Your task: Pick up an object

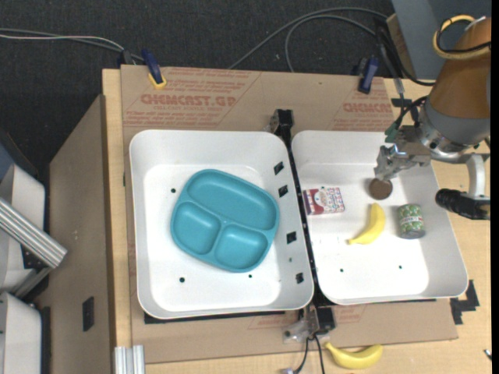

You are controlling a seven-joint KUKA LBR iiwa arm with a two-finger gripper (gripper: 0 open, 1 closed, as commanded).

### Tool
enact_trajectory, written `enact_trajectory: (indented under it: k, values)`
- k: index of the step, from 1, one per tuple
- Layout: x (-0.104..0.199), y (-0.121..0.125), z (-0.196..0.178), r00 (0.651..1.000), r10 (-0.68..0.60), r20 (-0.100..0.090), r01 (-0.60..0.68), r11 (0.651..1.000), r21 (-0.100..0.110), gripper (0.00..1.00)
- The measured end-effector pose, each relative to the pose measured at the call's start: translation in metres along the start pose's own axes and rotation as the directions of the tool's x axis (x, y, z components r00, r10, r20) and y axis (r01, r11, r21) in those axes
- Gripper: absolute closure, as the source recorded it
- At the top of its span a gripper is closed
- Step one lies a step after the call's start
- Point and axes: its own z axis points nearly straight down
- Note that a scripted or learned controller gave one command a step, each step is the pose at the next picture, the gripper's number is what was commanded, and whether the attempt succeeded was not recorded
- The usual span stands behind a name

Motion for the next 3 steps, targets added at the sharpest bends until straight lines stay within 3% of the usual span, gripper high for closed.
enact_trajectory:
  k: [2,3]
  values:
    - [0.111,-0.014,-0.004,1.0,-0.005,-0.003,0.005,1.0,0.007,1.0]
    - [0.166,-0.036,-0.004,1.0,-0.005,-0.003,0.005,1.0,0.007,1.0]
